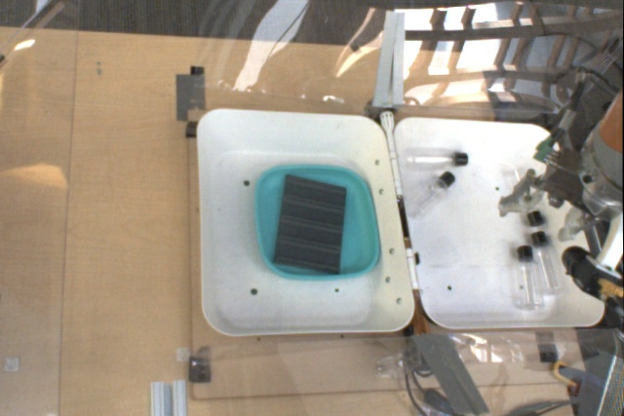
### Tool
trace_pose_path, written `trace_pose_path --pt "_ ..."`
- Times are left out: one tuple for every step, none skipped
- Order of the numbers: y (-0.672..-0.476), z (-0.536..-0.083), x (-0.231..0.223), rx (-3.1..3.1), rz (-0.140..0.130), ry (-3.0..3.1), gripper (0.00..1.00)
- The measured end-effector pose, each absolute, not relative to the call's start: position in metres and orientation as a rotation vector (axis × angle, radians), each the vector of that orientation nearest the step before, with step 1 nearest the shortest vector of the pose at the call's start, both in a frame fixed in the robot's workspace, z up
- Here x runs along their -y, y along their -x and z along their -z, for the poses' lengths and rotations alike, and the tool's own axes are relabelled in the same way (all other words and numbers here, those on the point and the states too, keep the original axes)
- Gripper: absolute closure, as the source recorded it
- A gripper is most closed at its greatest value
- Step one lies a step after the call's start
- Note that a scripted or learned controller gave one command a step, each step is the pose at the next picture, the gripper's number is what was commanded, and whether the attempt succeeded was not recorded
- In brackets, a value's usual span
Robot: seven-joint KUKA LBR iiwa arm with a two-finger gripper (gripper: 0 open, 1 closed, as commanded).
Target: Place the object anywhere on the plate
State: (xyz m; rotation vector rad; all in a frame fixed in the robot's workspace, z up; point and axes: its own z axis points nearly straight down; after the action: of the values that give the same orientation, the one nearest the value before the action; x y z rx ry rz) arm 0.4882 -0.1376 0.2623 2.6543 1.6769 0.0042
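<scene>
Object [311, 224]: a flat, dark grey rectangular block with ribbed or grooved top face, ridges running across its width. It lies flat on the teal plate [363, 244], roughly centred, long side running front to back, turned slightly off square with the plate's edges. The plate is square with rounded corners and sits in the left white bin [224, 297], in its recessed middle.

Hand [570, 200]: over the right edge of the right white bin [468, 307], well apart from the plate and the block. Grey and black parts show, with a light metal piece sticking out toward the left. Cannot tell how far it is open; nothing is seen held in it.

Right bin also holds several clear tubes with black caps: one [434, 158] near the bin's upper left, another [529, 276] near the lower right close under the hand, plus small black caps [446, 178] scattered between.

Both bins sit side by side, touching, on the light wood tabletop [97, 209].
</scene>
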Motion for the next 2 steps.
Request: trace_pose_path --pt "-0.489 -0.371 0.136 -1.422 -0.013 -2.792 0.0" --pt "-0.488 -0.353 0.164 -0.517 -0.007 -3.095 0.0"
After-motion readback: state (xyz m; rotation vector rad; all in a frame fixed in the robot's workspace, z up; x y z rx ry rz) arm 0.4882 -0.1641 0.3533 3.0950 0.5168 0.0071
